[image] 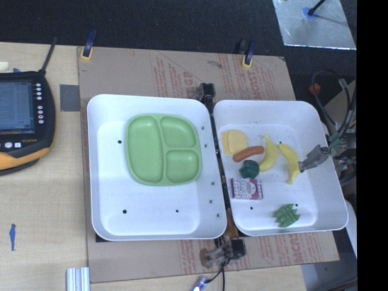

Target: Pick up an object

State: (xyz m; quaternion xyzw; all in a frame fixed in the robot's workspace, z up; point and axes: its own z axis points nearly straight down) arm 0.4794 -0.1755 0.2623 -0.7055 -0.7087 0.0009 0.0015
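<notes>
The end effector point(317, 156) sits at the right bin's point(315, 220) right rim, beside a banana point(290, 160). Whether it is released or clenched, I cannot tell.

Both white bins point(151, 223) look like smooth plastic with a soft sheen. The green divided plate point(163, 148) is matt plastic. The surface point(42, 223) under them looks like pale wood, overlaid with brown printed cardboard point(182, 71). The bananas point(290, 161) and sausage point(248, 153) have a slightly glossy toy-plastic finish. The claw point(315, 157) appears dull grey metal.
</notes>
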